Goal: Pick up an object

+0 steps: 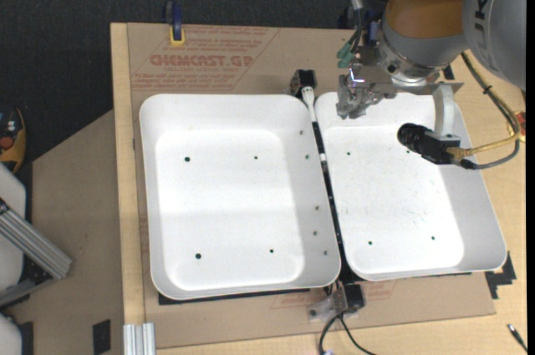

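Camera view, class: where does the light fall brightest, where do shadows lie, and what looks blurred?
Camera view: the left shallow white bin glares brightest across its lower floor; soft shadow under the grey arm with orange band; its two-finger gripper looks slightly blurred.

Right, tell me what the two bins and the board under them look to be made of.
Left bin and right bin: likely thin moulded plastic, smooth white with a soft sheen, rounded corners and a raised rim. Board: probably a sheet masked in brown paper, matte tan with red print; what lies beneath can't be told.
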`<action>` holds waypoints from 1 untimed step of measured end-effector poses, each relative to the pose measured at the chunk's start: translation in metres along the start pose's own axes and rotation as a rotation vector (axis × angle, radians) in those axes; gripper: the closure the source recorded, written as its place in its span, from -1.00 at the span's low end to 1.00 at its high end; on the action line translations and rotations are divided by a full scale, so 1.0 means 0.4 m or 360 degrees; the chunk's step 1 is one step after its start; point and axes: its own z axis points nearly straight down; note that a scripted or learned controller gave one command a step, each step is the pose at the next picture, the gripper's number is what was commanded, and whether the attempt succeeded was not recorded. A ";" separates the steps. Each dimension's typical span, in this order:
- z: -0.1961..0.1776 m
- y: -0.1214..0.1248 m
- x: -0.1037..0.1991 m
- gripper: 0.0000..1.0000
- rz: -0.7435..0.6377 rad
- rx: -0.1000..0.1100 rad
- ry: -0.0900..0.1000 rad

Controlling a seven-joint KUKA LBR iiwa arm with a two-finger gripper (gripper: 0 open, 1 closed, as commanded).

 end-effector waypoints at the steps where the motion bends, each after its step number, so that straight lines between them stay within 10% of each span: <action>1: -0.020 -0.010 -0.165 1.00 0.0018 -0.0013 -0.0007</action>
